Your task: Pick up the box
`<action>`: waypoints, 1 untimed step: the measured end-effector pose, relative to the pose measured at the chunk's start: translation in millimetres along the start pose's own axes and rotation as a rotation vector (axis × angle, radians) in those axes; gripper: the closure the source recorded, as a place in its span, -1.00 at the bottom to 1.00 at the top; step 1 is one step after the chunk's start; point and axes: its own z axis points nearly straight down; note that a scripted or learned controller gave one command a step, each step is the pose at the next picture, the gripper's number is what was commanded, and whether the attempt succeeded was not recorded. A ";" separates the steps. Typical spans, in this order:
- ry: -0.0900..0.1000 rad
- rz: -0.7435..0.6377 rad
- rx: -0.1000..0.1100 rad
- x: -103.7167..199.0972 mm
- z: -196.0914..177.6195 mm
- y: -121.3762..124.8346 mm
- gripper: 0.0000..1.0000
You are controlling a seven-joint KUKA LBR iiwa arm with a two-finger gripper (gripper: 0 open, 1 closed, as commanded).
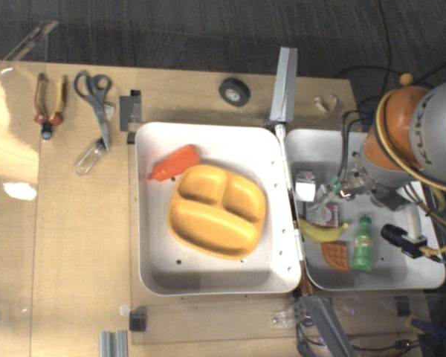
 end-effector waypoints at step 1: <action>-0.002 -0.019 0.002 0.3 0.0 1.2 -1.00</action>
